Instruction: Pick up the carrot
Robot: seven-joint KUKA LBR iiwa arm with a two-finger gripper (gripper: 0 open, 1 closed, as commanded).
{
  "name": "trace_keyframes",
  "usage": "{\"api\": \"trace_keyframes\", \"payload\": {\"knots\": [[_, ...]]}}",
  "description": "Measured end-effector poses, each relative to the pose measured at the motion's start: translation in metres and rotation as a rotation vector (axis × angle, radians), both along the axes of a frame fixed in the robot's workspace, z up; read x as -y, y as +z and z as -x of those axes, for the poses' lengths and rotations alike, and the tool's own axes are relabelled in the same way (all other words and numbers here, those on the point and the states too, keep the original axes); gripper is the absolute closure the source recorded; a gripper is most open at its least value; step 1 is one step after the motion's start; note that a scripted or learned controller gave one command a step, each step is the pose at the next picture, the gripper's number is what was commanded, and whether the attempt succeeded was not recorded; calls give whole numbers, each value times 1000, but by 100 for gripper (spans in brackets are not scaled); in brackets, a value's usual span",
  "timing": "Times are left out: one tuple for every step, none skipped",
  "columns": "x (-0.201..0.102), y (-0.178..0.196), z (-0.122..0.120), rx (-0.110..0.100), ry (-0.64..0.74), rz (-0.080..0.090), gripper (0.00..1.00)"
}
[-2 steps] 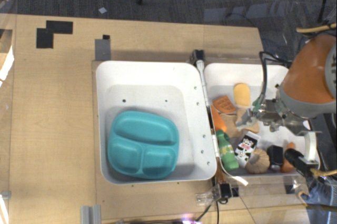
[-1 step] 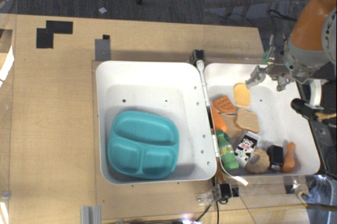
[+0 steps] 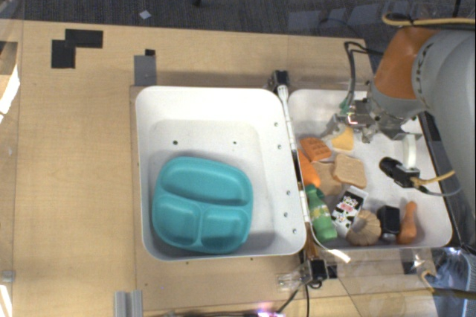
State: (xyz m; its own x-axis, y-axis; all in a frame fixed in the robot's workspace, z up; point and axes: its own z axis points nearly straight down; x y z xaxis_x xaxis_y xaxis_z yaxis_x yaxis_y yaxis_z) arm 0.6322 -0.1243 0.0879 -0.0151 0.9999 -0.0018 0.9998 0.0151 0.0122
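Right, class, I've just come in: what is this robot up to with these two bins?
A grey arm reaches in from the right over the right bin, which holds a jumble of toy food. Its hand hovers at the back of that bin, just above a yellow wedge. The carrot lies at the front right of the same bin, well apart from the hand, so it has not been picked up. The left bin holds a teal tray.
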Motion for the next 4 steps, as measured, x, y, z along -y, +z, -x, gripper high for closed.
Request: {"api": "trace_keyframes", "payload": {"knots": [[79, 0, -18, -3, 61, -3, 0], [58, -1, -17, -5, -45, -1, 0], [56, 13, -20, 4, -35, 2, 100], [61, 1, 63, -3, 368, 7, 100]]}}
